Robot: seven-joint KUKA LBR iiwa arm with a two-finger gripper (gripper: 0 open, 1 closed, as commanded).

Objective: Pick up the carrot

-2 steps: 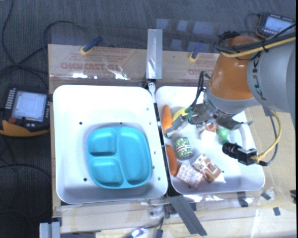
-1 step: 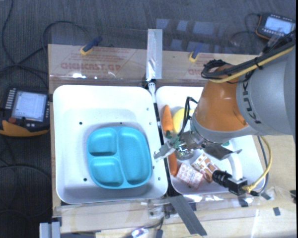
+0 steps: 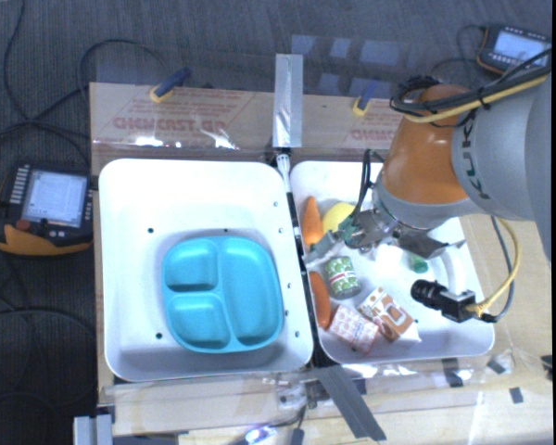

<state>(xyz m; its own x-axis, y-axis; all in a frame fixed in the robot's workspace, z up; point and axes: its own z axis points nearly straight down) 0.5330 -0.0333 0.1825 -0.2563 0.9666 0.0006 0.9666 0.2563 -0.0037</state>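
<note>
The arm's grey body and orange band (image 3: 426, 160) cover the far right part of the right bin (image 3: 445, 336); the gripper (image 3: 345, 235) is small and partly merged with clutter, so whether its jaws are spread or closed cannot be determined; the arm enters from the right and angles down and left, the gripper low over the bin's left half, just right of the carrot; the carrot (image 3: 310, 221) lies along the bin's left wall, a second orange piece (image 3: 321, 299) nearer; a yellow item (image 3: 338, 216), a green-and-white item (image 3: 341, 274) and two snack packets (image 3: 371, 318) lie close by; the left bin (image 3: 134, 202) holds a blue divided plate (image 3: 222, 290); both bins sit on a cardboard-covered bench (image 3: 204, 119); dark carpet, cables and a handheld pendant (image 3: 42, 207) surround it.
</note>
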